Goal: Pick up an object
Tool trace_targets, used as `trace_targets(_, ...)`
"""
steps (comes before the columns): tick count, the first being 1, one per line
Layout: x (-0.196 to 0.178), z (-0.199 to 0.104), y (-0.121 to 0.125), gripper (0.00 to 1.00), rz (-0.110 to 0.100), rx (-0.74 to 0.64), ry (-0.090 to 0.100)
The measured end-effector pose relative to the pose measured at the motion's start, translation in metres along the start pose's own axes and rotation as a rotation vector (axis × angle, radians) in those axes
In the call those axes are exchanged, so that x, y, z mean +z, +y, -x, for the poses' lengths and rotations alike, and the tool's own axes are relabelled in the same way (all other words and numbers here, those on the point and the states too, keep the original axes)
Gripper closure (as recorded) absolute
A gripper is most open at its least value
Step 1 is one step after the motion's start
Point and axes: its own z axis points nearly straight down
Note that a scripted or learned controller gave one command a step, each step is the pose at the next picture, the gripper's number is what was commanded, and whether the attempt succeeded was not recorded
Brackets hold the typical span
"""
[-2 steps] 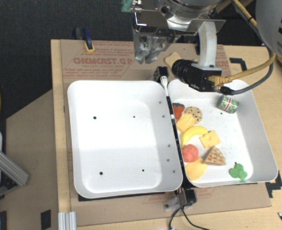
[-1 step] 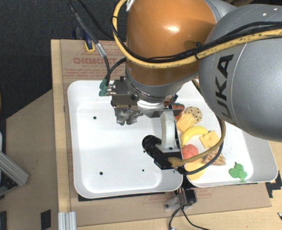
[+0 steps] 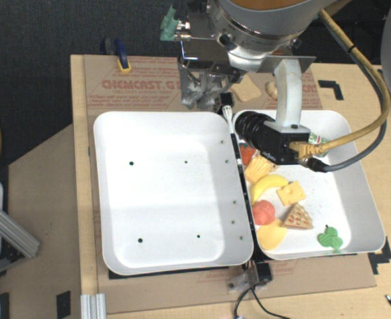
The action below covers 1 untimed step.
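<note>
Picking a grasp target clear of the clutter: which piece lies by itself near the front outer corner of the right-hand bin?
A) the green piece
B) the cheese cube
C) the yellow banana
A: the green piece lies apart by the front outer corner of the right-hand bin, while the banana and cheese cube sit crowded with other pieces nearer the divider.

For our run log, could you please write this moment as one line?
gripper: past far rim, between left bin and right bin | in right bin: banana, cheese, broccoli, more | held: nothing seen
</note>
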Motion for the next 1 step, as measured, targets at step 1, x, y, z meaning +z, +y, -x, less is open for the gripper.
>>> trace_targets(1,0.1802,0.0019,-0.0059,1.00,-0.036,0.003,-0.018)
